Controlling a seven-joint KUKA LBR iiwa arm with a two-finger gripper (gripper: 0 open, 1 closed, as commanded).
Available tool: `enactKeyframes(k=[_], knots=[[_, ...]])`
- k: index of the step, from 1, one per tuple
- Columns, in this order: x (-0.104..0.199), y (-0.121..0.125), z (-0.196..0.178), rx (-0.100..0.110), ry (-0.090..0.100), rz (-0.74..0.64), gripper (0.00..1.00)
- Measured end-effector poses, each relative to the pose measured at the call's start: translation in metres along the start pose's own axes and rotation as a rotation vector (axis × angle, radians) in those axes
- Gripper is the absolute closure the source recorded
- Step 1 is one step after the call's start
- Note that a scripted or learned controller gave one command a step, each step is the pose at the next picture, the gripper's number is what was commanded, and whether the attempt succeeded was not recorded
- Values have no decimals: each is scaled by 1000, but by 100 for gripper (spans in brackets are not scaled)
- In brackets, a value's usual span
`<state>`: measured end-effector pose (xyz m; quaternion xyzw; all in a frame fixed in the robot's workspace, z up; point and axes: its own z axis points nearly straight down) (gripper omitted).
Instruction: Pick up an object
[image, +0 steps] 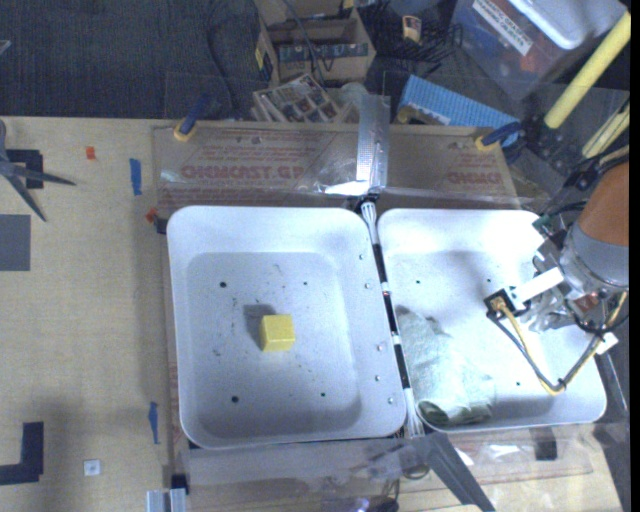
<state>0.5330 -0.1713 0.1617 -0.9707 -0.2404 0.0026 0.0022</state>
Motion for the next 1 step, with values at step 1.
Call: enactKeyframes(k=[1], knots=[[-23,-9,-11,1,0,60,100]])
